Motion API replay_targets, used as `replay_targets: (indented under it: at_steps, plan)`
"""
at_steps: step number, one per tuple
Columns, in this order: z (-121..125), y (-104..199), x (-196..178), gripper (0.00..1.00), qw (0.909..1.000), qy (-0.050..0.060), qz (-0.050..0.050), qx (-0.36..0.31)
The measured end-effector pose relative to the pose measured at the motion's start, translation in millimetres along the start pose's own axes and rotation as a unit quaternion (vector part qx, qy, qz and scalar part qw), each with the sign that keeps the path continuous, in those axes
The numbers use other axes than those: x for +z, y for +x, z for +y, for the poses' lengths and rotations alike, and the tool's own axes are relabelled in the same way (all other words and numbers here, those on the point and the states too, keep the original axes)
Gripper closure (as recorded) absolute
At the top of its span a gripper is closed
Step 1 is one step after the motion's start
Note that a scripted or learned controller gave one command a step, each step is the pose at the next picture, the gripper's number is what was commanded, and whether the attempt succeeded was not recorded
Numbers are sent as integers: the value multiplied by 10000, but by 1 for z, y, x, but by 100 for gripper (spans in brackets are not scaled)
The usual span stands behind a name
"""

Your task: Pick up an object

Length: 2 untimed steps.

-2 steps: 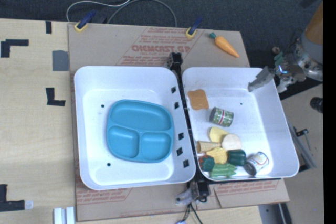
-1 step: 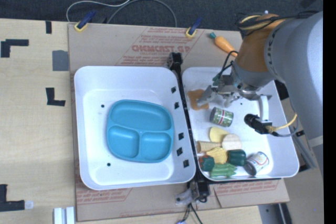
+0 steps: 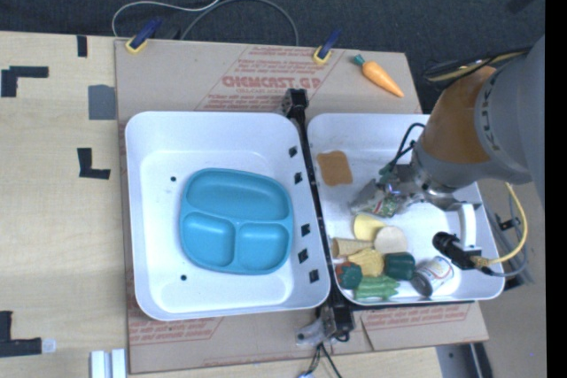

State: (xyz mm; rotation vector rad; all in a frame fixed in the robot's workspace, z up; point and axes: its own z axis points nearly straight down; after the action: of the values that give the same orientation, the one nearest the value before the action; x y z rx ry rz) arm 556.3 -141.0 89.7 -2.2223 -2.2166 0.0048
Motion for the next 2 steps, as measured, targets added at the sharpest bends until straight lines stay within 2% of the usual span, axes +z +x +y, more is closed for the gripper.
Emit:
replay_targets:
  at_steps: [1, 2]
  plan:
    - [3, 2, -12, 100, 10000, -19, 7, -23]
    - [3, 2, -11, 0, 10000, -16, 9, -22]
